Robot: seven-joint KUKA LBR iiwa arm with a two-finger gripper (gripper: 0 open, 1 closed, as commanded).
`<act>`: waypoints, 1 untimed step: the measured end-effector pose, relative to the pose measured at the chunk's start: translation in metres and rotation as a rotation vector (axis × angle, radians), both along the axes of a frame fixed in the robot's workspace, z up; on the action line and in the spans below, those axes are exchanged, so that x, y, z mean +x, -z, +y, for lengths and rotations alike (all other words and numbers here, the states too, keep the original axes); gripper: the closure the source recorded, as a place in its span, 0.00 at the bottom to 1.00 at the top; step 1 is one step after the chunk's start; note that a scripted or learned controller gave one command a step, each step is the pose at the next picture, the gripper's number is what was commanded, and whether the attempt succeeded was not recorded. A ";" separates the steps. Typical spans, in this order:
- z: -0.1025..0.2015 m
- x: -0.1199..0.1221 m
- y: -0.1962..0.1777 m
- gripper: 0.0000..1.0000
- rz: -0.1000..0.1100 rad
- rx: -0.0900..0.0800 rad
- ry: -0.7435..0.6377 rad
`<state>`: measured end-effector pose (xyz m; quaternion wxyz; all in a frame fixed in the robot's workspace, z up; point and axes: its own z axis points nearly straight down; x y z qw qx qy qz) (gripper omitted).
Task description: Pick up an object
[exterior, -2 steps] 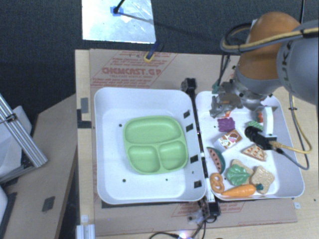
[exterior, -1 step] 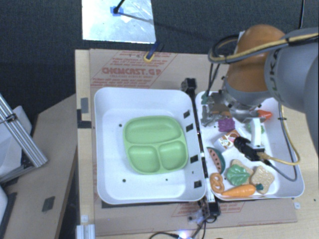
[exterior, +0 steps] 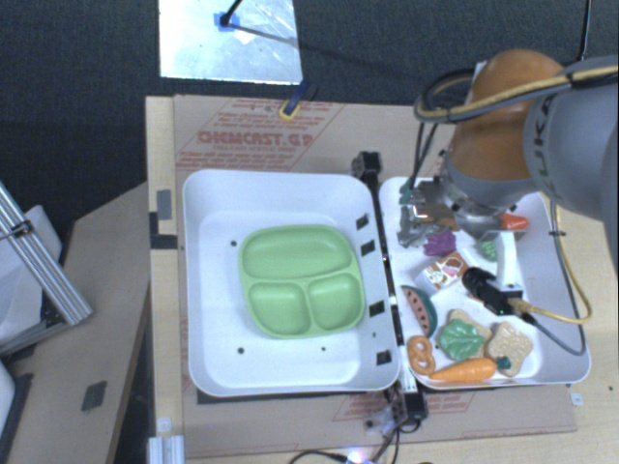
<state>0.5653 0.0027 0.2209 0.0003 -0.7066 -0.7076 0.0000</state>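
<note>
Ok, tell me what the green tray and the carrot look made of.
Green tray: likely moulded plastic, matte pale green, with smooth rounded compartment walls. Carrot: probably a plastic or rubber toy, uniform orange with a slight sheen; too small to be sure.

- The arm (exterior: pixel 571 133) has a smooth, rounded grey shell with a matte finish.
- A glossy orange band (exterior: pixel 503 114) wraps the bulbous section above the wrist, catching a soft highlight on top.
- Dark cables, one with a yellowish sheath, loop out from the orange section and run down along the wrist.
- The tool (exterior: pixel 418 222) is a compact block of bare silver metal with small dark fittings and hard edges.
- A thin black line rises straight up behind the grey shell.
</note>
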 end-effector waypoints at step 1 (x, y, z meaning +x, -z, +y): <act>0.001 0.014 -0.013 1.00 -0.004 0.000 -0.003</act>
